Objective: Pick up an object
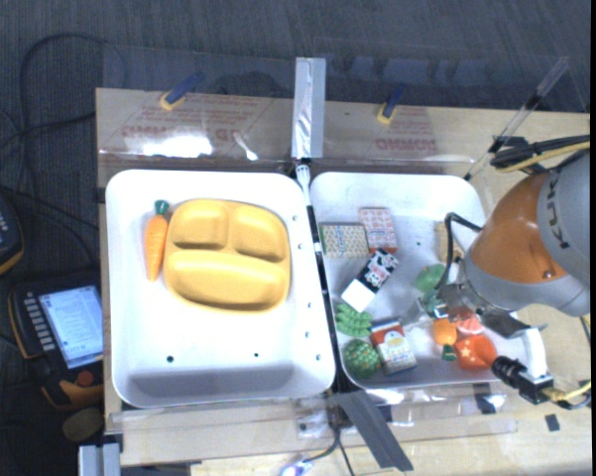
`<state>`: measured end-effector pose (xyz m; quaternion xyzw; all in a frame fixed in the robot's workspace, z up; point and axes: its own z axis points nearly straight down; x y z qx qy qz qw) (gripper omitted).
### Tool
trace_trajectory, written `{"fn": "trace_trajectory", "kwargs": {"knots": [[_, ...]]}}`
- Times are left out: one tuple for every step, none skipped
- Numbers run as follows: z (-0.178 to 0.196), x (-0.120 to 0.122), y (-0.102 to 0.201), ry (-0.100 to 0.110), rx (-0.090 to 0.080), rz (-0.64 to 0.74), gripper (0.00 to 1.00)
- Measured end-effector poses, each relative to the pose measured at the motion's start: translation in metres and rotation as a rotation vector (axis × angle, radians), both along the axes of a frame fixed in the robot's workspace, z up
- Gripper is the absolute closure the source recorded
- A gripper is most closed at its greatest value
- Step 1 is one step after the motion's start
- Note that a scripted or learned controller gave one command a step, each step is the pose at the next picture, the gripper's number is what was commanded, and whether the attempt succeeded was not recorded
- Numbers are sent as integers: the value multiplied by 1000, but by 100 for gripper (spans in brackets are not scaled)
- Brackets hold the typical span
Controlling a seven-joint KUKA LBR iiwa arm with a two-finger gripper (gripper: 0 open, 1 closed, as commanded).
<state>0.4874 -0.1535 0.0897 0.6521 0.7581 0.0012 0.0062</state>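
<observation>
Reaching in from 3 o'clock, the arm (536, 246) hangs over the right side of the right bin (417, 181), its wrist low over a cluster of orange and red toy pieces (461, 343) near the bin's 4 o'clock corner. Whether anything is gripped cannot be told; the wrist body hides that part. The nearest candidates lie just at 6 to 7 o'clock of the wrist, with a green piece (431, 278) at its 9 o'clock. Further toward 9 o'clock sit a small carton (395, 350), a black-and-white cow-patterned box (379, 266) with its long axis running 1 to 7 o'clock, and two flat packets (362, 234). Their labels are too small to read. The left bin (129, 296) holds a yellow tray (228, 254) and a carrot (156, 241).
</observation>
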Motion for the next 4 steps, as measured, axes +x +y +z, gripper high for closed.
{"fn": "trace_trajectory", "kwargs": {"knots": [[45, -6, 52, 22, 6, 2, 100], [36, 15, -44, 22, 6, 13, 100], [5, 1, 15, 17, 5, 98, 100], [39, -5, 11, 20, 7, 153, 100]]}}
